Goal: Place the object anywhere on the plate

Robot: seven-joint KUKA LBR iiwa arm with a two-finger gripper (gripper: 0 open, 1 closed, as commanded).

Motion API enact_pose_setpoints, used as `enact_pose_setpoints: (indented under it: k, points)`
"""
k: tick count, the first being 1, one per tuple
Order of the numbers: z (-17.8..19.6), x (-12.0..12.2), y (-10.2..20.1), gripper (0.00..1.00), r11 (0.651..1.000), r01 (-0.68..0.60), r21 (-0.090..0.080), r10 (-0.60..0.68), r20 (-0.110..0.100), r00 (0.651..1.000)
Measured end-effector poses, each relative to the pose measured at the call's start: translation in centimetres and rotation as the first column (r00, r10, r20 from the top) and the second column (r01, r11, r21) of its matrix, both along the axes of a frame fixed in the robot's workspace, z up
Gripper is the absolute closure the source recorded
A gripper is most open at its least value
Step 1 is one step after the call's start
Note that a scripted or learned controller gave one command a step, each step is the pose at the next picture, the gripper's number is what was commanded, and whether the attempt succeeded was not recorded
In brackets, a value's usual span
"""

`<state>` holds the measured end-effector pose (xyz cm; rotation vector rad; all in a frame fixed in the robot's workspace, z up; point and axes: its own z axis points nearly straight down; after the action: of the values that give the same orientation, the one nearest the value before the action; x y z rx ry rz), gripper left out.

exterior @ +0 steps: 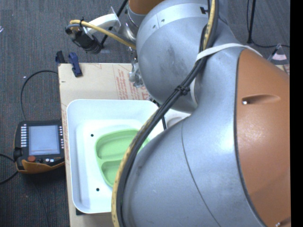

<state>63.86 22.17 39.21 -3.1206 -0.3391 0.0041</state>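
One shallow white plastic bin (75,126) is what I can make out from here, resting on a brown cardboard sheet (99,82) printed with reddish lettering that covers the bench top. Inside the bin lies the pale green moulded plate (113,148), flat on the bottom, with a raised ridge splitting the part I can see into two compartments; both of those look bare. The big grey robot arm (199,150) leans in from the right, so close to the camera that it covers the right side of the plate and the bin, and I cannot tell whether the object lies under there. A broad orange band (262,126) wraps the nearest segment of the arm, and a pale braided cable (127,162) runs down its length, crossing just over the plate's edge. The gripper (135,74) sits tucked against the arm above the cardboard, beyond the far rim of the bin, and whether it is apart or together I cannot tell. A small blue clamp (74,63) grips the far left corner of the bench. On the dark carpeted floor (28,32) to the left lies a black handheld control pendant (41,143) with a grey screen and orange trim.
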Motion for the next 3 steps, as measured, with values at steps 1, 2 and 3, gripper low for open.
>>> enact_pose_setpoints:
  k: [1,2,3]
  points:
    - [1.7,-0.3,-2.9,1.0,1.0,0.02,-0.001,-0.02,-0.003,1.0]
    - [5.3,-0.6,-4.9,1.0,1.0,0.018,0.0,-0.018,-0.003,1.0]
    - [-15.7,-0.5,-3.0,1.0,1.0,0.017,-0.006,-0.017,-0.021,1.0]
